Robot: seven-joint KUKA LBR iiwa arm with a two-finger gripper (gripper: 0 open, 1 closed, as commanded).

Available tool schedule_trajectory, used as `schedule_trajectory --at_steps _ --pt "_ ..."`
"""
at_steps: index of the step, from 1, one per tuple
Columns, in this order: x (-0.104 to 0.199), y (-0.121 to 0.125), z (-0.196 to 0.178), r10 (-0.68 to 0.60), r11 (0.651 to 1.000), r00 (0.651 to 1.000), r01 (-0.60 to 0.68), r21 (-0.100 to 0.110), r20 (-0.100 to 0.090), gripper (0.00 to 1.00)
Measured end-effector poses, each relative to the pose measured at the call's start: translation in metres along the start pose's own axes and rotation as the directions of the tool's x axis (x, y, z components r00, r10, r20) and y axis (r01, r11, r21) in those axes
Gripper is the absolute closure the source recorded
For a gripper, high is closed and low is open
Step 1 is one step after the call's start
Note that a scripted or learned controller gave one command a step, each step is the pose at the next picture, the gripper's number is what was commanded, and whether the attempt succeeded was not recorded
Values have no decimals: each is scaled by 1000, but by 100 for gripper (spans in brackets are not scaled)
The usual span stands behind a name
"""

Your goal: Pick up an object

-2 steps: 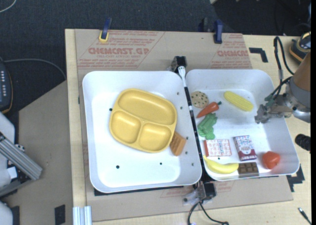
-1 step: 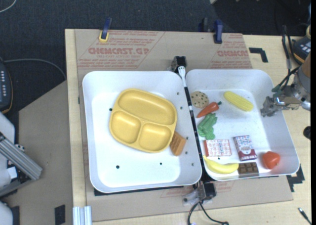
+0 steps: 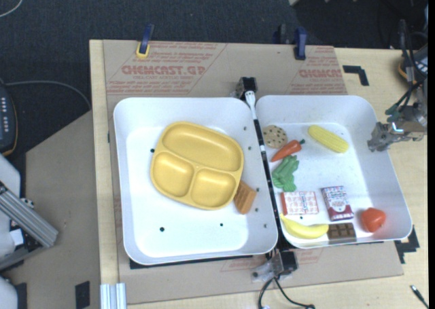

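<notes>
While claw (image 3: 389, 134) hovers at right bin (image 3: 387, 165) edge, grip state unreadable; nothing lifted, corn (image 3: 328, 138) untouched, whole pick remains.

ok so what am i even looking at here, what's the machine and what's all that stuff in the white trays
One camera looks down at a slant on a workbench. Two shallow white bins sit side by side. The left bin holds a yellow divided plate with a small brown piece of toy food beside it. The right bin holds toy food: a cookie, a carrot, corn, a green vegetable, two small packets, a banana, a chocolate bar and a tomato. The metal part at the right edge is the robot arm's gripper, near that bin's rim. Nothing shows between its fingers.
</notes>
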State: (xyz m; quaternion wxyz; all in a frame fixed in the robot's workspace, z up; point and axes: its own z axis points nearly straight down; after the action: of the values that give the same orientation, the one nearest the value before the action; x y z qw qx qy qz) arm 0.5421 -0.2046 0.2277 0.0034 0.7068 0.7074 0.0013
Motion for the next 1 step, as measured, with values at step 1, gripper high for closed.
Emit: schedule_trajectory --at_steps 1 --pt "53 22 -10 -6 1000 1000 6 2 -3 100"
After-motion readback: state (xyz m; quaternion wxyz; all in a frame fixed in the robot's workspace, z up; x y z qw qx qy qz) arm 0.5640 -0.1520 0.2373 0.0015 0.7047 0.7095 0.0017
